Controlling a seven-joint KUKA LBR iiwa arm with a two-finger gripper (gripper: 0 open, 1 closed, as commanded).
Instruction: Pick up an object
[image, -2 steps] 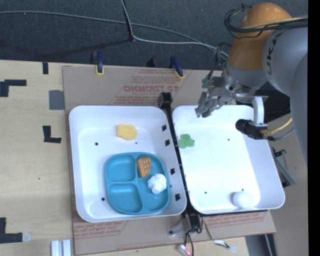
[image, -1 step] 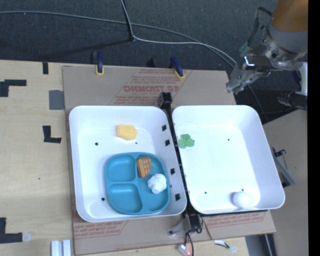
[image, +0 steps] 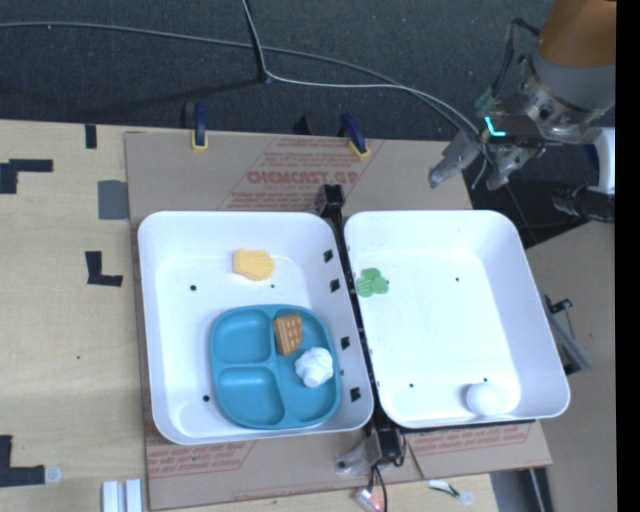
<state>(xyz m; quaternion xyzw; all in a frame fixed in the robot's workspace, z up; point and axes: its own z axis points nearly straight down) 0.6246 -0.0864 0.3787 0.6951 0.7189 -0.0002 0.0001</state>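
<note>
Starting nearest me, I see a white ball in the right bin's near corner, a blue divided tray in the left bin, then a green piece. Beyond the far rim, my gripper hangs with fingers spread, holding nothing. Picking hasn't begun.

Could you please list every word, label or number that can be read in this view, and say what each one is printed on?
"CHEMCAST GP", in red and partly blurred, on the brown board under the two white bins.
More faint red print repeats across that board, above the bins and along its front edge; it is too blurred to read.
There is no readable text elsewhere.
</note>
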